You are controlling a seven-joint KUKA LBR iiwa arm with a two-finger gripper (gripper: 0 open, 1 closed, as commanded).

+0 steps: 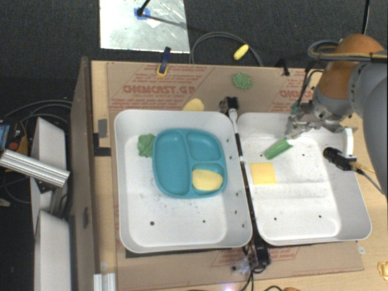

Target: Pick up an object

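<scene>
White plastic forms both shallow bins at the centre of the frame. The right bin (pixel 345 223) holds a green oblong block (pixel 277 148) lying tilted in its upper left part, and a flat yellow square (pixel 263 173) just below it, apart from it. The gripper (pixel 295 129) hangs over the upper part of this bin, right of centre in the frame, its tip just beside the upper right end of the green block; contact cannot be confirmed, and whether the tool is spread or pressed together cannot be told from this view. No object is seen between its tips. The grey arm (pixel 357 83), with its orange band, enters from the upper right.

The left bin (pixel 139 223) holds a blue divided tray (pixel 176 162). A yellow rounded piece (pixel 207 179) sits in the tray's lower right compartment. A small green item (pixel 146 144) lies touching the tray's upper left edge.
</scene>
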